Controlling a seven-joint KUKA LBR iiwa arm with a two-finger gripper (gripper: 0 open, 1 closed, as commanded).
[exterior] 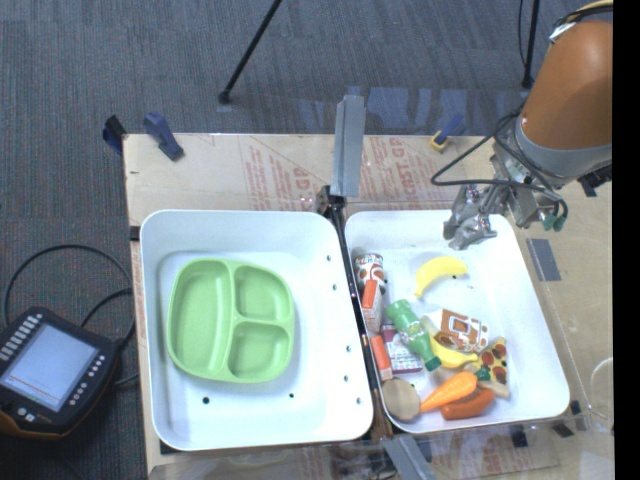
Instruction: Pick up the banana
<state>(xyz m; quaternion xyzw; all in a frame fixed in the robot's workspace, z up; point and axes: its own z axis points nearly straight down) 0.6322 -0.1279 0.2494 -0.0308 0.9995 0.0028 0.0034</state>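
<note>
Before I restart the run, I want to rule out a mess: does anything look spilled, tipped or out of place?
Nothing looks spilled or broken. The right bin is cluttered: toy foods lie heaped against its near-left side, while the banana lies apart, just below the tool. The green divided plate sits flat in the left bin.

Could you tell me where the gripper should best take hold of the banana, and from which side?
Grip the banana across its thick middle, coming straight down from above. It lies flat and apart from the pile, with bare bin floor on both long sides, so fingers fit there. The gripper hovers just above it in the view.
</note>
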